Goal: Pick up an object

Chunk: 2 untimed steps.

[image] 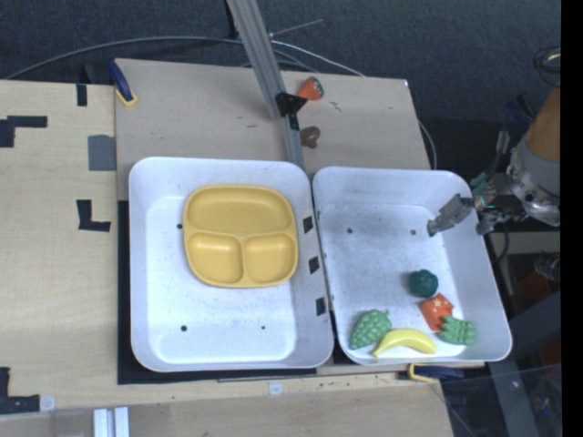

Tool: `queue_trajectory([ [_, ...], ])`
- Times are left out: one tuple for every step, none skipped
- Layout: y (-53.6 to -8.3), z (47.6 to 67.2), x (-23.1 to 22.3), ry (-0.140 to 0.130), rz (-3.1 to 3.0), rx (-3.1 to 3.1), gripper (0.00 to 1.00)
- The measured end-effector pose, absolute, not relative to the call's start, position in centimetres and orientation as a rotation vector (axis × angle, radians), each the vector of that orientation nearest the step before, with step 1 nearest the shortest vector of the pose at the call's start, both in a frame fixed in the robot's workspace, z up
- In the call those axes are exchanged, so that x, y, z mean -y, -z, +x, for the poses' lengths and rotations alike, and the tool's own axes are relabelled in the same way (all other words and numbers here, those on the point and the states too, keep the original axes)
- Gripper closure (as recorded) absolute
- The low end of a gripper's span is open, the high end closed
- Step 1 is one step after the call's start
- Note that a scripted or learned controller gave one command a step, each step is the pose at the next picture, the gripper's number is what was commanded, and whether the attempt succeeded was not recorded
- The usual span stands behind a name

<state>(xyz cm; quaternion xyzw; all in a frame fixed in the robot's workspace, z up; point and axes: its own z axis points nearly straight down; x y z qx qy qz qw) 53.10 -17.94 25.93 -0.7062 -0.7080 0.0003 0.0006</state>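
The right bin (364, 244) holds several toy foods in its near right corner: a dark green ball (422, 283), a red-orange piece (436, 309), a bumpy green piece (458, 331), a bunch of green grapes (370, 328) and a yellow banana (405, 340). My gripper (460, 223) hovers over the right bin's far right edge, above and behind the dark green ball. Its fingers stand open with nothing between them. One grey finger (446, 216) points down and left into the bin.
A yellow divided plate (241, 235) lies in the left bin (155, 335). A grey pole (260, 53) slants across the back of the bench, with a small red-orange object (311, 87) beside it. The right bin's far and left floor is bare.
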Motion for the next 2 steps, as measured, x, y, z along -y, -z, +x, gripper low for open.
queue_trajectory([
  [-25.9, 53.1, 17.9, -0.001, -2.218, 2.223, 0.00],
  [-19.8, 52.7, 18.5, -0.007, -2.216, 2.218, 0.00],
])
